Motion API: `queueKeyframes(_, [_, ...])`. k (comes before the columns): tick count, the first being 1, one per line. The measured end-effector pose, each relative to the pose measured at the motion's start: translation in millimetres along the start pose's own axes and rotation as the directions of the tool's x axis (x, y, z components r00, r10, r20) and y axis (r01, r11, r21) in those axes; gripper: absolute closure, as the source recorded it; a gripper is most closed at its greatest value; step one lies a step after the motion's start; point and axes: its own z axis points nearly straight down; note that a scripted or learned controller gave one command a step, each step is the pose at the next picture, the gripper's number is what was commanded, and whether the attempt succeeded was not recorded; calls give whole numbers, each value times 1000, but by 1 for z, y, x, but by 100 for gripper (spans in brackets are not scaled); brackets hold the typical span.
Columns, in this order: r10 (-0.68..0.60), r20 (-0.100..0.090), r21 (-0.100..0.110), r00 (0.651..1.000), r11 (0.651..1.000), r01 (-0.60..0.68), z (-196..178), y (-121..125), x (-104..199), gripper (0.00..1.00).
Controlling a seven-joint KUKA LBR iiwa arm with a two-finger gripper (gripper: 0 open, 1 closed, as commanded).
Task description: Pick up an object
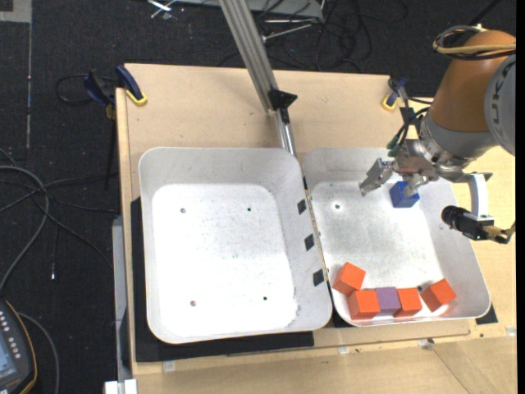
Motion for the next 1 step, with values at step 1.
queueKeyframes(1, [4, 5, -9, 1000, 1000, -4, -72, 22, -52, 0])
